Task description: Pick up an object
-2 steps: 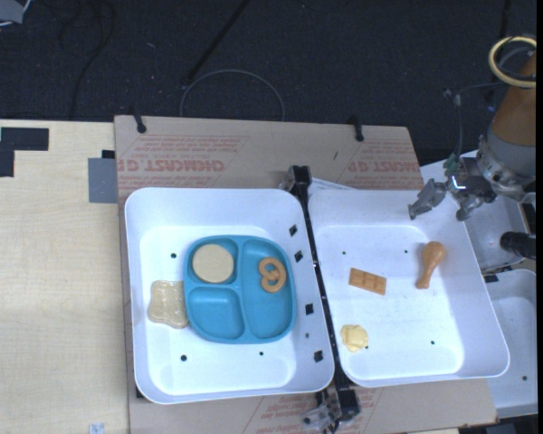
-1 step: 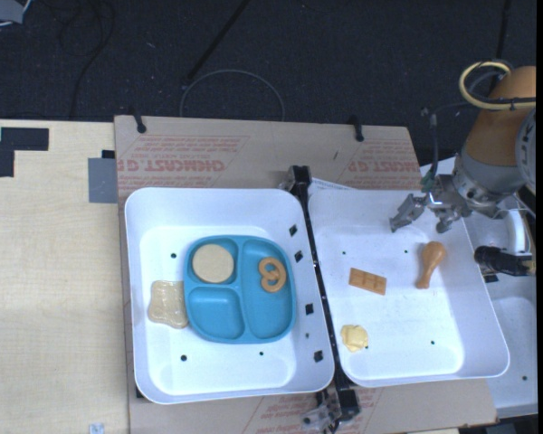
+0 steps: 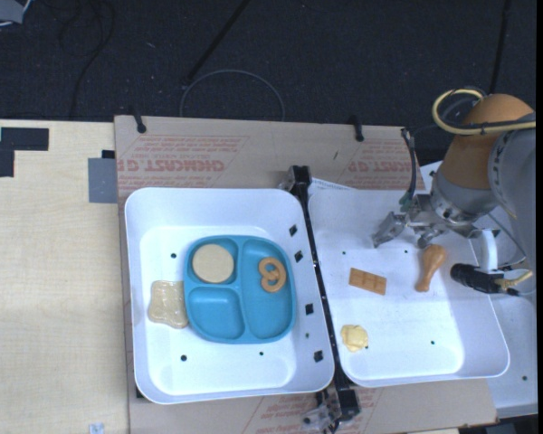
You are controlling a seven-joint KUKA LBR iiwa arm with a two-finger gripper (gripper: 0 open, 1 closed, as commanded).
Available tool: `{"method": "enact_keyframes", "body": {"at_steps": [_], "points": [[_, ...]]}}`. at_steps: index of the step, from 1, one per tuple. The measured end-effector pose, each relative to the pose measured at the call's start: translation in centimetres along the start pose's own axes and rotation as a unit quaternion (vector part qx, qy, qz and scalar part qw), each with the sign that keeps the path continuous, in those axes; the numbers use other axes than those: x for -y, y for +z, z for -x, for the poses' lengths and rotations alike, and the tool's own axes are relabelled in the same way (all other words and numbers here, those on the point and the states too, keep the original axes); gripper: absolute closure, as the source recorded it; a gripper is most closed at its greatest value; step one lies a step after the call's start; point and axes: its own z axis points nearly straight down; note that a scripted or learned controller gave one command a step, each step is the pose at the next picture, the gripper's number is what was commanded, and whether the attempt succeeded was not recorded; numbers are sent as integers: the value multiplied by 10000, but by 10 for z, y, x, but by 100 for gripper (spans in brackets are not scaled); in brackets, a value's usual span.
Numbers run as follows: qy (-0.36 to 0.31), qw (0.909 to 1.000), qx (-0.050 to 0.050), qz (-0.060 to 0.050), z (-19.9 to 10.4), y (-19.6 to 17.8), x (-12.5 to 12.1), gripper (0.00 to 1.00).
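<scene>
The tool (image 3: 407, 229) hangs spread over the right bin (image 3: 475, 355), pinching nothing. A drumstick (image 3: 430, 268) lies just beside it

The left bin (image 3: 154, 351) holds a blue divided plate (image 3: 237, 316) bearing a round cracker (image 3: 212, 263) and a pretzel (image 3: 271, 275). In the right bin (image 3: 452, 355), the gripper (image 3: 407, 229) hangs near a drumstick (image 3: 429, 268), a brown wafer (image 3: 367, 282) and a yellow lump (image 3: 354, 337).

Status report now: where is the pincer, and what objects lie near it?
Pincer low over right white bin, nothing between its fingers. Tan drumstick-shaped piece just beside it, untouched. Flat orange cracker and pale yellow lump farther off.
</scene>
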Motion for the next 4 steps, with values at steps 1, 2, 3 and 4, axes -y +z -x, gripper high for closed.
{"method": "enact_keyframes", "body": {"at_steps": [1,2,3,4], "points": [[-4,10000,9,18,1,-14,-1,100],[6,10000,10,32,-7,-60,-1,100],[3,10000,17,52,-7,-125,-1,100],[-8,10000,11,25,-7,-125,-1,100]]}}
